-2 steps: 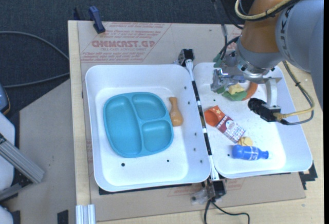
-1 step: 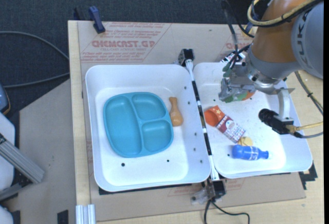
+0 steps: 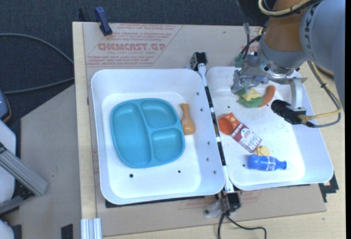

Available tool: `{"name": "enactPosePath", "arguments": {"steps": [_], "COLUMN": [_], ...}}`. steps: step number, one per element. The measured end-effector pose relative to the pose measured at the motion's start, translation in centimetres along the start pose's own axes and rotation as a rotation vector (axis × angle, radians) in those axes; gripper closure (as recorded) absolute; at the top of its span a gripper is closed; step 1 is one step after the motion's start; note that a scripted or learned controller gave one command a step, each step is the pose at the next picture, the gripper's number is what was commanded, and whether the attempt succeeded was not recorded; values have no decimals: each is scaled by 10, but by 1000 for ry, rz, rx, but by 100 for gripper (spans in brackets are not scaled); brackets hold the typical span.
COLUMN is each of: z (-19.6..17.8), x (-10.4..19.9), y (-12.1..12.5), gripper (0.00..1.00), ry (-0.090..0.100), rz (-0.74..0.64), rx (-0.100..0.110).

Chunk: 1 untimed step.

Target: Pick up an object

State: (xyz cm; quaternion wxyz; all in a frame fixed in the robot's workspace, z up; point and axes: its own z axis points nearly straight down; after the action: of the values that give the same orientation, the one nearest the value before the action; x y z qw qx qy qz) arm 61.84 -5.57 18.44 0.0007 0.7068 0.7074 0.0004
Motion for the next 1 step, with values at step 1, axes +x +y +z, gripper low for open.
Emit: {"name": "enactPosePath", "arguments": {"steps": [1], "z": [-18], "x": [71], "y": [-42], "gripper": [100], "ry": [2], "rz": [0], "rx": [4]}}
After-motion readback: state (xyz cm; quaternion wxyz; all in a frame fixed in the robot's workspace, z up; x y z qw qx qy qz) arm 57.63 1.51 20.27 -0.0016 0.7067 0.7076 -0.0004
